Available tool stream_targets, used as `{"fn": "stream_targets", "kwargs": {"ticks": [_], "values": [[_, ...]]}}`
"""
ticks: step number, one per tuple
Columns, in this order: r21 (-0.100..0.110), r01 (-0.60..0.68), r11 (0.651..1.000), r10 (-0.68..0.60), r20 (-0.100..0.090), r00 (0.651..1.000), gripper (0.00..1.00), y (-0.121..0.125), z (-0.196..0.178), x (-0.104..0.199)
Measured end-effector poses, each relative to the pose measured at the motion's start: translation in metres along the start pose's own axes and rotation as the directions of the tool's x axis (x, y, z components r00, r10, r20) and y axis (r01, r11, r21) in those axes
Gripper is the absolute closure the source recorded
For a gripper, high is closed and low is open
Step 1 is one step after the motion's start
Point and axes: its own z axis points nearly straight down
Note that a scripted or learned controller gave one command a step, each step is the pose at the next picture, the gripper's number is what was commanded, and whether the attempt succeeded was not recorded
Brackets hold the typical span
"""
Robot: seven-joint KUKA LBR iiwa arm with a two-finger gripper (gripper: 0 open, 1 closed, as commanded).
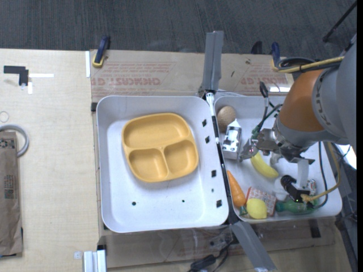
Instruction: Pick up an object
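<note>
End effector (233,142), grip state unclear, hovers in the right bin (329,208), banana (264,166) just beside it

Grey arm (340,95) — orange band (300,103), black cables (265,118)

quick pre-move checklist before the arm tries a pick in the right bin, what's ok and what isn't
1. Gripper over the right bin, above the objects: ok.
2. Nothing seen between the fingers yet: ok, so a pick is not yet made.
3. Fingers open or shut: cannot tell, the wrist hides them.
4. Nearest target, the banana, lies just beside the gripper with its top exposed: ok.
5. Crowding: not ok. The silver-white block sits close on the gripper's other side, and the carrot and lemon are bunched at the near end.
6. Left bin holds the yellow divided plate, well away from the arm: ok.
</note>
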Motion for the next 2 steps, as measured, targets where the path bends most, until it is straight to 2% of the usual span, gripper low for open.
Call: {"fn": "stream_targets", "kwargs": {"ticks": [1,2], "values": [[0.0,0.22,0.975,-0.22,-0.003,0.975,0.0,0.025,-0.1,0.039],[-0.003,0.479,0.878,-0.479,-0.002,0.878,0.0,0.038,-0.1,0.039]]}}
